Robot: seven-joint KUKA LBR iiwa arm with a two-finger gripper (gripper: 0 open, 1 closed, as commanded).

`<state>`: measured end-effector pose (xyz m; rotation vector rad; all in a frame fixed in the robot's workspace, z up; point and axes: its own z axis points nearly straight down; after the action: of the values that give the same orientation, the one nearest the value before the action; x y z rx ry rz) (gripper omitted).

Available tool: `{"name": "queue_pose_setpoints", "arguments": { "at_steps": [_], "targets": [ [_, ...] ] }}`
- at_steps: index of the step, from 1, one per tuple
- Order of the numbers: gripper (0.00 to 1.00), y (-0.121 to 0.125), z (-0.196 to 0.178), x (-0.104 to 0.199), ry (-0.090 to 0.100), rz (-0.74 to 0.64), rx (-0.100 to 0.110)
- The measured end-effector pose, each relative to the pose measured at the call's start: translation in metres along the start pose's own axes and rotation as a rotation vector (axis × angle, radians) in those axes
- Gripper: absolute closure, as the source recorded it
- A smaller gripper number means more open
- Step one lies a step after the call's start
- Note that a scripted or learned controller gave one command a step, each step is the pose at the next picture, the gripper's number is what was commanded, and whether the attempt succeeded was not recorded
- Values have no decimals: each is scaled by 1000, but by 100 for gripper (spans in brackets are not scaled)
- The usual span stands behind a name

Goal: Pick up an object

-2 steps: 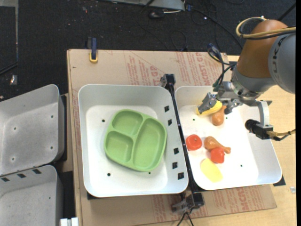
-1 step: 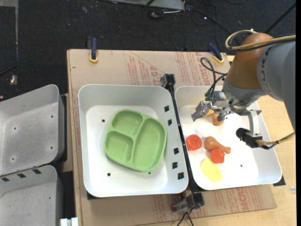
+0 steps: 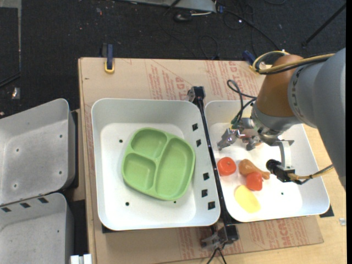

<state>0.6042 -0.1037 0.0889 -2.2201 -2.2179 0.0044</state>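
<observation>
In the right bin [image 3: 308, 199] lie a round red toy [image 3: 226, 166], an orange piece [image 3: 252, 167] with a smaller red piece [image 3: 254, 182] against it, and a yellow lemon-like toy [image 3: 247, 198]. My gripper [image 3: 237, 142] hangs over the bin's upper left part, just above the red round toy and the orange piece. Its metal fingers [image 3: 225, 142] stand apart, open, with nothing between them. The grey arm with its orange band reaches in from the right and hides part of the bin's back.
The left bin [image 3: 110, 202] holds a green divided plate [image 3: 159, 163]. A black divider [image 3: 209, 158] runs between the two bins. White trays [image 3: 33, 147] sit off the bench at the left.
</observation>
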Motion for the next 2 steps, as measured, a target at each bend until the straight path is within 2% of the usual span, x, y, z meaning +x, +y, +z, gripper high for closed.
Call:
{"name": "queue_pose_setpoints", "arguments": {
  "at_steps": [1, 2],
  "targets": [
    [100, 2, -14, 0, -1, 1, -6],
    [100, 0, -78, 0, -2, -2, -11]
  ]
}}
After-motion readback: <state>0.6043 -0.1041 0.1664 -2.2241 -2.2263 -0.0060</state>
